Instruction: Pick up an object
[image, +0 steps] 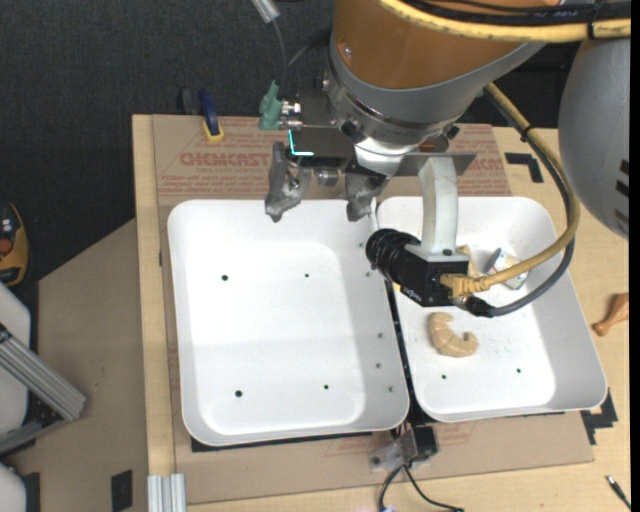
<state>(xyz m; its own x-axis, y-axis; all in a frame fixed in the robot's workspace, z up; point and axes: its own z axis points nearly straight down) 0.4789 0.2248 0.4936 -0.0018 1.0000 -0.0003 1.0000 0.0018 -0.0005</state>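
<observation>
From my seat I see the hand hanging over the back rim of the left bin, its two grey fingers spread apart with open air between them and nothing held. The hand sits just left of the seam where the left bin meets the right bin.

The croissant-shaped tan piece lies on the floor of the right bin, toward that bin's middle, well apart from the hand and on the far side of the seam from it. Just behind the tan piece, a black camera unit with a brass fitting juts out over the right bin, touching nothing in it that I can make out. Behind and to the right of the tan piece there is a small pale object near the cable; I cannot tell what it is.

The left bin's floor shows four dark dots and no object. Both bins rest on a cardboard sheet with red lettering. Behind the left bin's back left corner a blue and yellow clamp grips the cardboard edge.
</observation>
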